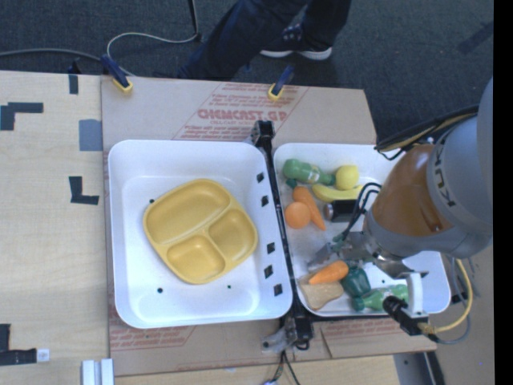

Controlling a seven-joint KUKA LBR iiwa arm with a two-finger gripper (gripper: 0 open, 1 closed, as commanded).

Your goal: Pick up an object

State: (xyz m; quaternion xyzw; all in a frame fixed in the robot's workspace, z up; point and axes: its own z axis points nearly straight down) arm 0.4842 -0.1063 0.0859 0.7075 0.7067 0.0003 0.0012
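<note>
The right bin (pixel 437 291) holds several toy foods. A green piece (pixel 300 169) and a yellow banana with a lemon (pixel 340 181) lie at the far end, beside a small black item (pixel 340 209). An orange fruit (pixel 297 214) rests near the divider. At the near end are an orange carrot (pixel 329 274), a tan bread slice (pixel 320 295) and green pieces (pixel 362 289). My gripper (pixel 335 251) is down inside this bin, just above the carrot and right of the orange fruit. The grey and orange wrist (pixel 413 203) hides the bin's right middle.
A yellow divided plate (pixel 200 229) lies in the left bin (pixel 128 295). A black divider (pixel 272 215) separates the bins. Both sit on cardboard (pixel 240 111) with two yellow clamps at its far edge. A person's legs (pixel 272 14) stand beyond the bench.
</note>
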